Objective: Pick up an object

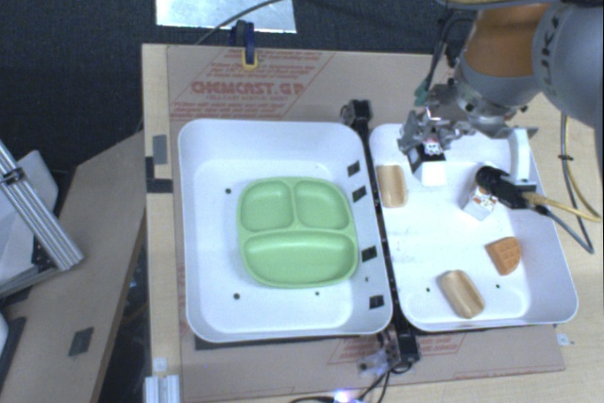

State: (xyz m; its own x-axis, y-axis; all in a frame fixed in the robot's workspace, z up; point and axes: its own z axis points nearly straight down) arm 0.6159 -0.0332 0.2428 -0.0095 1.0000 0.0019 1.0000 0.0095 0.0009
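The nearest candidate for picking is the tan, bread-like piece point(391, 185) lying against the left wall of the right bin point(547, 297). Its long axis runs roughly away from the viewer, along the divider between the two bins. It lies just below and to the left of the hand point(429, 142), so the coming move looks like a short drop down and toward the divider, with the grip set across that long axis.

Two more pieces sit farther toward the front of the same bin: a tan roll point(461, 293) near the front edge, lying at a slant, and an orange wedge point(504, 255) to its right. Both are well apart from the hand.

A small white block point(433, 174) sits right beneath the hand, and I cannot tell whether it is a loose object or part of the tooling. Whether the hand is spread or pressed together I cannot tell either; the wrist hardware and cables crowd over it. A dark fitting with a white tag point(491, 189) lies to its right.

The left bin point(203, 203) carries a green divided plate point(297, 231), far from the arm's reach line.
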